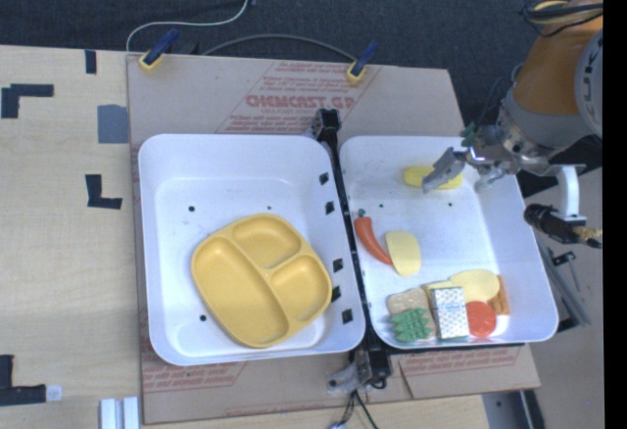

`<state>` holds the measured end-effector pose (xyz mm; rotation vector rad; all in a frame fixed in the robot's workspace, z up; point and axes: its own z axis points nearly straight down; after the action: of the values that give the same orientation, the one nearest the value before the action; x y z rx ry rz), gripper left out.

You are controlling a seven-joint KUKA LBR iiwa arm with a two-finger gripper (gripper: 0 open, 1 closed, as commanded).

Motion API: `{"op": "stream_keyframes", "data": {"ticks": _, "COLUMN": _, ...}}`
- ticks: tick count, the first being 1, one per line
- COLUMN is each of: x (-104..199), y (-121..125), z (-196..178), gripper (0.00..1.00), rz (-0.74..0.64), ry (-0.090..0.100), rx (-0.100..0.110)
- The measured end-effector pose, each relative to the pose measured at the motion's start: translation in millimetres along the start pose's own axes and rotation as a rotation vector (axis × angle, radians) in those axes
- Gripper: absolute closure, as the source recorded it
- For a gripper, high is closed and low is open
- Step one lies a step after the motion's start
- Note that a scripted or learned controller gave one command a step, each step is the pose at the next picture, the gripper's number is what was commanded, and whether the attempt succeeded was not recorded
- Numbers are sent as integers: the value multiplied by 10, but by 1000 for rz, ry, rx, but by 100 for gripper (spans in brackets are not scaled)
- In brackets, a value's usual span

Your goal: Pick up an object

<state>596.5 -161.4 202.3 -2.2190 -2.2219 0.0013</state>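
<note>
My gripper (464,171) hangs over the far part of the right bin (509,251), open, with nothing between its fingers. Its left finger (443,166) overlaps the right end of a small flat yellow piece (421,177) on the bin floor. Nearer the middle of that bin lie an orange-red carrot (371,239) and a pale yellow slice (403,253). The front right corner holds a cluster: a tan biscuit (406,301), a green toy (411,324), a small patterned box (449,311), a red tomato (481,319) and a yellow piece (474,282).
The left bin (176,172) holds a yellow divided plate (260,277). A black divider (338,212) joins the two bins. The arm's orange band (558,74) rises at the right edge. Bare white floor lies between my gripper and the front cluster.
</note>
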Motion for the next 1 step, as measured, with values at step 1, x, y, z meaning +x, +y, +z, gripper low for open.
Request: {"op": "stream_keyframes", "data": {"ticks": 1, "x": -55, "y": 432, "z": 624, "gripper": 0, "rz": -2, "ry": -2, "rx": 2}}
